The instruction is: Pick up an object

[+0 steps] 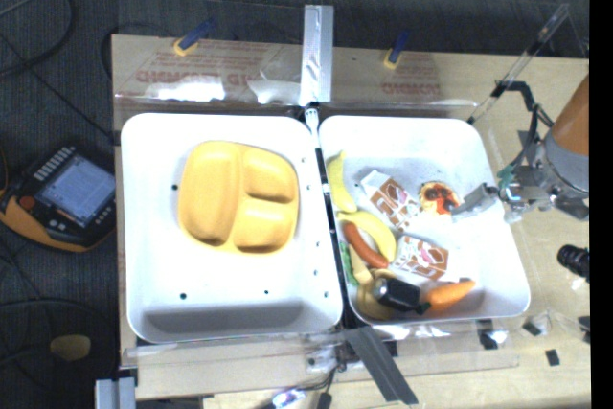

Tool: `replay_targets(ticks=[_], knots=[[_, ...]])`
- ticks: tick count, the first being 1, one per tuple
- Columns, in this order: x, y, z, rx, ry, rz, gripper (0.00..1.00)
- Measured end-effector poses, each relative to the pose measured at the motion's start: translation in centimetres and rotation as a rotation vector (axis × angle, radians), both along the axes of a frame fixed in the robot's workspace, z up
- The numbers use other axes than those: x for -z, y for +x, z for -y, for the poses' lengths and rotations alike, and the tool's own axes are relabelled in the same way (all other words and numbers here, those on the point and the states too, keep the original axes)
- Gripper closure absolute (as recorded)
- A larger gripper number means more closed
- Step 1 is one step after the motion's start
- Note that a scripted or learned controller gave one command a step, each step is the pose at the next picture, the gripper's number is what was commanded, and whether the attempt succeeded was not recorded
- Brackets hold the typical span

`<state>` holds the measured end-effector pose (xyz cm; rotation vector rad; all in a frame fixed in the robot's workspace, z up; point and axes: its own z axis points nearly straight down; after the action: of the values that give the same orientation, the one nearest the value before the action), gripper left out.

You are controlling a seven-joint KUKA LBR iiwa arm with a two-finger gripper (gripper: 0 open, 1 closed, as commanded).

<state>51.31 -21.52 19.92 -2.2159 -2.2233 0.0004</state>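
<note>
Yellow tray (pixel 237 196) lying in the left bin (pixel 153 302), well apart from everything that matters at this point. Landmark taken: right bin (pixel 503 292).

Camera view: gripper (pixel 479 199) hanging at the bin's right wall, about level with its middle, reaching in over the rim. Carrying nothing that can be seen; whether spread or pressed together cannot be told from this slant. Judging by that, task barely begun: nothing lifted, approach, closing and raising all left to do.

Lying inside the bin: banana (pixel 336 187) along the left wall, hot dog (pixel 365 244) just beside it toward the middle, two printed packets (pixel 387 197) near the centre, small round red-and-yellow thing (pixel 439 196) toward the right wall, black object (pixel 400 292) and carrot (pixel 450 293) at the near wall. Closest to the gripper: the round thing, just beside it, slightly further into the bin. Carrot and black object sitting nearer the camera, apart from the gripper.
</note>
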Motion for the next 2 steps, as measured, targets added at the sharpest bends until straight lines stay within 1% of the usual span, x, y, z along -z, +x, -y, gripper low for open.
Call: replay_targets(ticks=[1,2], knots=[[7.9,7.2,-3.9,0.060,-0.013,0.040,0.00],[8.7,12.2,-4.5,0.057,-0.018,0.050,0.00]])
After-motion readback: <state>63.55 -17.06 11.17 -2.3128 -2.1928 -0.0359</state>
